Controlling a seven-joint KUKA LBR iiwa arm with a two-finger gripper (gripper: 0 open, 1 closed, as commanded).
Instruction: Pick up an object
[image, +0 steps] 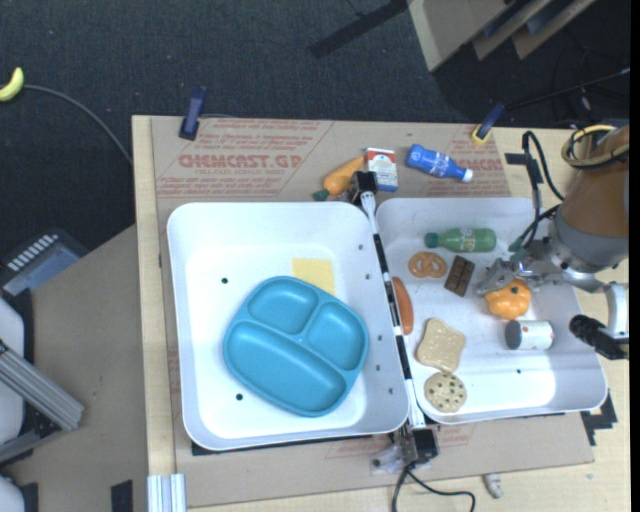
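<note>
The small orange pumpkin-shaped toy (510, 300) sits in the right white bin (560, 390), with the metal gripper (512, 272) directly over it, jaws spread around its top. For a clean grip, descend squarely and close centred, avoiding the white cylinder (530, 335) just below and the brown chocolate bar (459, 276) to its left.

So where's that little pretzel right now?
In the camera view the pretzel lies in the right bin, near its upper left corner, just below the green bottle and left of the brown chocolate bar.
</note>
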